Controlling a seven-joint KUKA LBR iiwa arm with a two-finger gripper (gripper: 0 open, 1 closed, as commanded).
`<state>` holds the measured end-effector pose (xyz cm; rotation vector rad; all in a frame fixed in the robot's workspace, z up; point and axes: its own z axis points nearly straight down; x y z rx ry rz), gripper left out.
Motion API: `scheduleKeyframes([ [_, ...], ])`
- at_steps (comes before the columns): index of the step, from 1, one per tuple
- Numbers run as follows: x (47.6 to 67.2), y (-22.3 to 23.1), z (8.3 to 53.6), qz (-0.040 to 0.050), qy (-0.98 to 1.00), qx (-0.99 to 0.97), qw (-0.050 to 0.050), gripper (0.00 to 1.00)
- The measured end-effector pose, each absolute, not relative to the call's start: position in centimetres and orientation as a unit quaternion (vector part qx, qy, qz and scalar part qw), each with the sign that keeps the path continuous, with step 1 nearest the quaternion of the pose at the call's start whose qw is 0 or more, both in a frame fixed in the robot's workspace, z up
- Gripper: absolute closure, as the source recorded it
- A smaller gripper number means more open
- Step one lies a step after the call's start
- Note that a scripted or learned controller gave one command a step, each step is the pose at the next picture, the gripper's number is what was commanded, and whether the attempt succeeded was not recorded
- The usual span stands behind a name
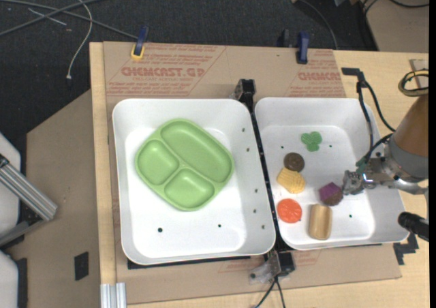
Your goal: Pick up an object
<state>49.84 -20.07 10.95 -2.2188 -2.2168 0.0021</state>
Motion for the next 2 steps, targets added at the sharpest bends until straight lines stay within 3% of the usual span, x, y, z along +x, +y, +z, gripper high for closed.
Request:
scheduleKeyframes([
  [1, 49.8, -20.0, 8.3, 0.0005, -0.707, -0.707, 0.003, 0.0],
  [2, 49.9, -20.0, 9.6, -0.0006, -0.707, -0.707, 0.001, 1.0],
])
